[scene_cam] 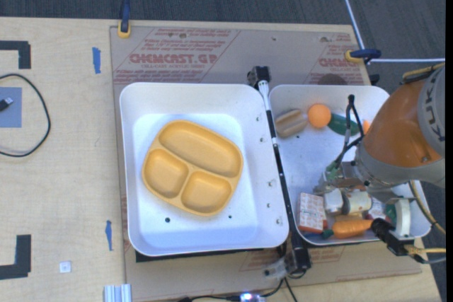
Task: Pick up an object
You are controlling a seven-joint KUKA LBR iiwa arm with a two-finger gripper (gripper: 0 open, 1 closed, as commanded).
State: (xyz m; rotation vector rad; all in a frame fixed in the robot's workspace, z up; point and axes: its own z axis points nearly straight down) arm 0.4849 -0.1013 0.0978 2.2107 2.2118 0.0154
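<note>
Carrot (352,227) lies at lower right of the frame, in the right bin (301,99), long axis left-right, directly below the gripper (345,200). State of jaws cannot be told.

Two shallow white bins are seen side by side on a wooden bench (56,173). The left bin (134,106) is occupied by a yellow three-compartment tray (192,166), laid at a slant near its middle. In the right bin (304,152), a hot dog bun (290,122) and an orange ball (319,115) are placed by the far wall, the ball just right of the bun. A patterned red-and-white packet (311,212) and a carrot (352,227) are found by the near wall. The gripper (343,198) is lowered into this bin above the carrot, and the arm's orange band (403,127) is seen to its right.
</note>
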